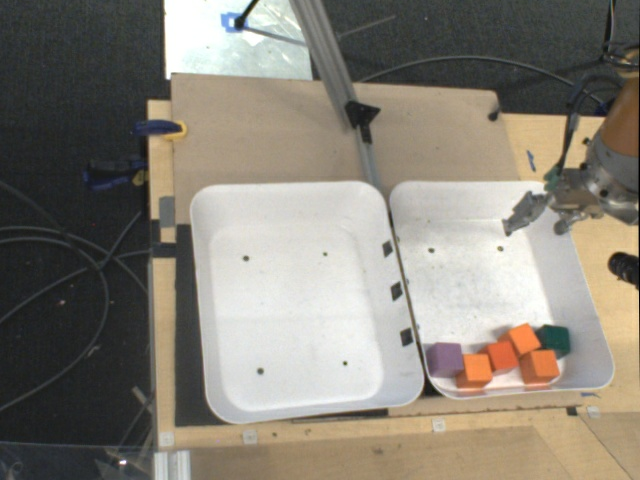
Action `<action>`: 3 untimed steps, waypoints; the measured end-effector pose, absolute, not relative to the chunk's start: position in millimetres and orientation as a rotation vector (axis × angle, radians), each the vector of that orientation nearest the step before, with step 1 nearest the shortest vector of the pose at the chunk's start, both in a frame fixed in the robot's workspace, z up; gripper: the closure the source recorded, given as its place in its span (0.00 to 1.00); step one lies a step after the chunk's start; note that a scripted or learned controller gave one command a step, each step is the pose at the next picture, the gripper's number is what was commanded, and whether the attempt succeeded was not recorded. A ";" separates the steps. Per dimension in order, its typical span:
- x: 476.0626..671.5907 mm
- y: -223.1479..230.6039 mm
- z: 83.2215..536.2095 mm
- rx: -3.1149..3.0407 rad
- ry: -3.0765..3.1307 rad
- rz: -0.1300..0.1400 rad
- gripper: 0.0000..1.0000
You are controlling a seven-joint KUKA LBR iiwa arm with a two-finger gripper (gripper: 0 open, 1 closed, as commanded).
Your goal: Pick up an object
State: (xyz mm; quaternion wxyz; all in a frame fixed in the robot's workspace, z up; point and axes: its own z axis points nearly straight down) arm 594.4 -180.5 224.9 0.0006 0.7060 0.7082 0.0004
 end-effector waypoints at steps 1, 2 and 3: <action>594.7 -180.5 224.9 2.217 2.224 0.002 0.00; 594.7 -180.5 224.9 2.217 2.224 0.002 0.00; 594.7 -180.5 224.9 2.217 2.224 0.002 0.00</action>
